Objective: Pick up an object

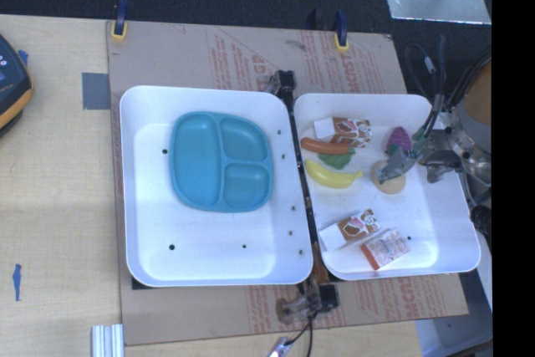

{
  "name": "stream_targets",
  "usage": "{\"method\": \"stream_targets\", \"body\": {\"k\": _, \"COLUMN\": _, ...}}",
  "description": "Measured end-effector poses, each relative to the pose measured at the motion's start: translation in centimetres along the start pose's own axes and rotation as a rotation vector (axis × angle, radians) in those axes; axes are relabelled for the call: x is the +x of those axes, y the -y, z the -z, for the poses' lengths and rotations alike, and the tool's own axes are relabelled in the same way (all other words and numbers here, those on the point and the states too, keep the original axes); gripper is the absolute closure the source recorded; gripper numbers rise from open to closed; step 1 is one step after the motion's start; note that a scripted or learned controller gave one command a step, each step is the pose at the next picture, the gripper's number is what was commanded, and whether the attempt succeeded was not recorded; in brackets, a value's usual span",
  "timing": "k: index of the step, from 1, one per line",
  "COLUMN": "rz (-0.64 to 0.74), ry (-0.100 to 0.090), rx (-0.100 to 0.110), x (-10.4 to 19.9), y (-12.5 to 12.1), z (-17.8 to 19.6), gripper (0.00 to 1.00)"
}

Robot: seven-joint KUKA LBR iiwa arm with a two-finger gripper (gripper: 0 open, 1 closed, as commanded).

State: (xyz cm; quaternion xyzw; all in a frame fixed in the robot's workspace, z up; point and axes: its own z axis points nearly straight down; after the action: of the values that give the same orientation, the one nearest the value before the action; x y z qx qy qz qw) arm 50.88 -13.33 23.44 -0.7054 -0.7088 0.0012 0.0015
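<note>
Tan round piece [391,182] is lying in the right bin [451,259], just beneath the gripper [393,170], whose fingers are standing narrowly parted and holding nothing; descending straight, centred, should avoid nudging the purple item [399,137] beyond them.

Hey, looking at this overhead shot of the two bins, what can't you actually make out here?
- Gripper, camera view: too blurred to tell how its fingers stand.
- Tan round object: partly covered by the gripper, so contact is unclear.
- Purple item: too small and soft to identify.
- Print on the small packets: too small to read.
- The arm: cut off at the right.
</note>
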Motion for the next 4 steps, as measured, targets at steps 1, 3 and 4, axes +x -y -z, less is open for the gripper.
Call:
{"method": "stream_targets", "body": {"k": 1, "rz": 0.002, "ry": 0.003, "rx": -0.006, "x": -3.1, "y": -7.3, "z": -14.0, "gripper": 0.00}}
{"method": "stream_targets", "body": {"k": 3, "rz": -0.002, "ry": 0.002, "rx": -0.003, "x": -6.4, "y": -14.8, "z": -6.0, "gripper": 0.00}}
{"method": "stream_targets", "body": {"k": 4, "rz": 0.001, "ry": 0.000, "rx": 0.001, "x": -2.3, "y": -14.7, "z": -13.9, "gripper": 0.00}}
